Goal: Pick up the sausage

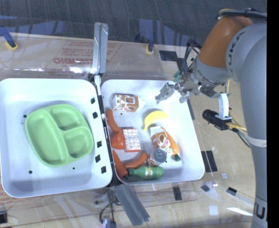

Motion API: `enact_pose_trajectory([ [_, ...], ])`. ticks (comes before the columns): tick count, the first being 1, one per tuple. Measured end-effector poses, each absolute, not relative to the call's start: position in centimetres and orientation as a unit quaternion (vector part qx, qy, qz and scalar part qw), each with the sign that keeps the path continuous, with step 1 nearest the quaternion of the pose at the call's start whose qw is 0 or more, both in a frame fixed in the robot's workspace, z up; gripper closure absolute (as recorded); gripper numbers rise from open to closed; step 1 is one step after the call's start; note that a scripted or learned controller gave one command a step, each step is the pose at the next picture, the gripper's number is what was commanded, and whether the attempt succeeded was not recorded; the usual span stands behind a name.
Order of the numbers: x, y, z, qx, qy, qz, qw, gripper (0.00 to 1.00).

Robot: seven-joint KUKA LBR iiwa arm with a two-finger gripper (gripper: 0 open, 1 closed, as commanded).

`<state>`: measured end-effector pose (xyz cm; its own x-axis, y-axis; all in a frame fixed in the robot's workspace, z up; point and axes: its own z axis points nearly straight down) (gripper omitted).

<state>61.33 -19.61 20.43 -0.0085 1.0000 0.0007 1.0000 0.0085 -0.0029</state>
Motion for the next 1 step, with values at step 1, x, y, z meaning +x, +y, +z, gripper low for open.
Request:
enact_pose_trajectory([
  [1, 55.52, -17.11, 12.35, -0.729, -0.684, 0.0014, 0.002, 0.00],
])
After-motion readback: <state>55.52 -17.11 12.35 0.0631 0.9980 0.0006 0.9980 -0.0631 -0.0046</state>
